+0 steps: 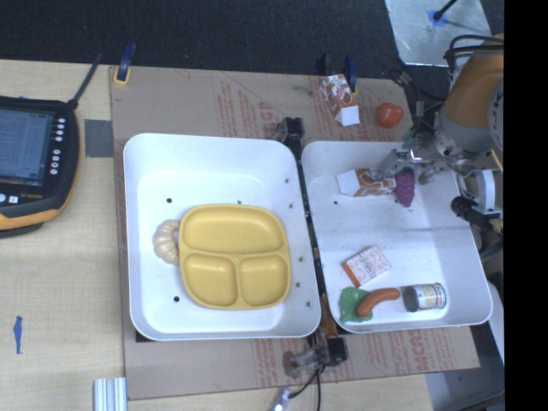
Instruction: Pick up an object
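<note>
Three small things sit along the right bin's [445, 255] near edge: a green toy with an orange sausage [370, 301], a little can [425, 297] and a red packet [367, 265]. Farther back, the gripper [409, 165] hangs by the far edge with purple grapes [404, 187] pinched between its fingers, beside a small carton [363, 182].

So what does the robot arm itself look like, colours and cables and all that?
The arm has an orange band above a pale grey wrist. Dark cables loop beside it at the bench's right edge. The gripper is a small cluster of silvery grey metal; its finer detail is too small to tell.
</note>
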Available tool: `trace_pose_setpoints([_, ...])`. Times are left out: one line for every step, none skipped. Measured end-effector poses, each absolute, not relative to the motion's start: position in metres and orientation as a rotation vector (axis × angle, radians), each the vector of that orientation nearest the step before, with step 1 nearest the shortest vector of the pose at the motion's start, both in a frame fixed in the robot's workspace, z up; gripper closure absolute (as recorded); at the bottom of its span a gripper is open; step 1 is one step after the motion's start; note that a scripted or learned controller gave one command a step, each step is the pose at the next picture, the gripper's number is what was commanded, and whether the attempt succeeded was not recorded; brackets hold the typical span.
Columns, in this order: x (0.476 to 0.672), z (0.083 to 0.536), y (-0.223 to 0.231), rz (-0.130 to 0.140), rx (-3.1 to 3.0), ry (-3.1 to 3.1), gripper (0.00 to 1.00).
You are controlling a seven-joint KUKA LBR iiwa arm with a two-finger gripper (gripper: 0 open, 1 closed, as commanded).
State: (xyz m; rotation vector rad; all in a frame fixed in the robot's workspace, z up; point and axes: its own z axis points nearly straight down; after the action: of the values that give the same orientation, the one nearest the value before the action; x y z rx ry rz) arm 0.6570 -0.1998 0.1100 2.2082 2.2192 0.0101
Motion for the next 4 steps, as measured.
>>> trace_pose_setpoints([0.655, 0.122, -0.204, -0.011, 2.211, 2.225, 1.0])
trace_pose_setpoints([0.539, 0.098, -0.195, -0.006, 2.219, 2.23, 1.0])
trace_pose_setpoints([0.496, 0.169, -0.212, -0.003, 2.218, 2.226, 1.0])
trace_pose_setpoints([0.493, 0.21, -0.092, -0.003, 2.214, 2.232, 1.0])
